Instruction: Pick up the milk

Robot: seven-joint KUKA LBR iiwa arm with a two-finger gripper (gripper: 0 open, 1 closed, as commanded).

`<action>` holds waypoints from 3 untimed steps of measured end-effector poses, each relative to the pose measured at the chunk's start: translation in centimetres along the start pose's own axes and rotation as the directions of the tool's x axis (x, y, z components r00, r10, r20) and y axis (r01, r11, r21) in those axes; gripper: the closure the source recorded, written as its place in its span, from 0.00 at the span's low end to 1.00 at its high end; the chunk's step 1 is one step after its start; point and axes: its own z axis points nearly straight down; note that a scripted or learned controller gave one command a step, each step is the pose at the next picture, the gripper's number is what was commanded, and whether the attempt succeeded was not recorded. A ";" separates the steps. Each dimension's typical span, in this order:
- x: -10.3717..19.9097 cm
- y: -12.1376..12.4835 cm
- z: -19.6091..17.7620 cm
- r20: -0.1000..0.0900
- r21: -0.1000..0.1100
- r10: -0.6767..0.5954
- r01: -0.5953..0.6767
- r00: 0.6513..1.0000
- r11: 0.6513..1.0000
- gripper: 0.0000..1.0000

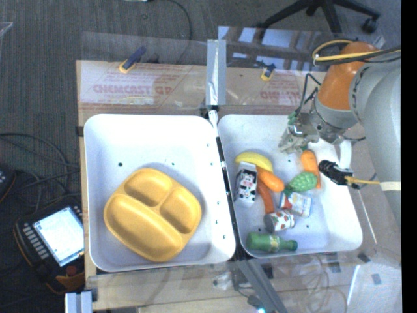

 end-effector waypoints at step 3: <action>1.4 1.5 -6.6 0.005 0.016 0.351 -0.351 0.936 0.936 1.00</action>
